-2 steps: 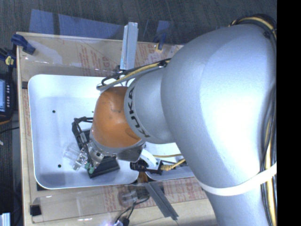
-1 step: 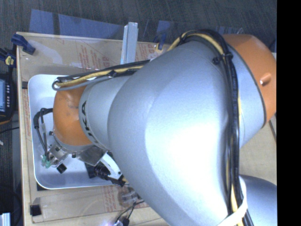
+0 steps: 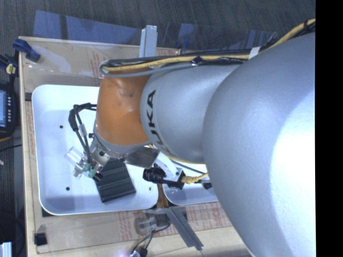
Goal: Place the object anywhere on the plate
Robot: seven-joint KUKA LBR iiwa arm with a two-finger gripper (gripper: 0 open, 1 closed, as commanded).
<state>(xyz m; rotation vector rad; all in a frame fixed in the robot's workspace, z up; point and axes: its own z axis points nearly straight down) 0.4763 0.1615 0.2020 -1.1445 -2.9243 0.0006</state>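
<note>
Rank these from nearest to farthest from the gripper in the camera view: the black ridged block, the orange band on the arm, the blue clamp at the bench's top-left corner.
Measured from the gripper, low in the left bin:
1. black ridged block, just right of it.
2. orange band, above and right, up the arm.
3. blue clamp, far up at the bench's top-left corner.

White bin (image 3: 48, 143) at left on wooden bench (image 3: 64, 63), w/ small dark holes in floor. Second white bin's rim (image 3: 185, 199) just right of it, mostly hidden. Blue clamp (image 3: 24, 50) at bench's top-left corner. Dark device w/ screen (image 3: 6, 108) at far left edge. Dark ribbed floor beyond bench.
</note>
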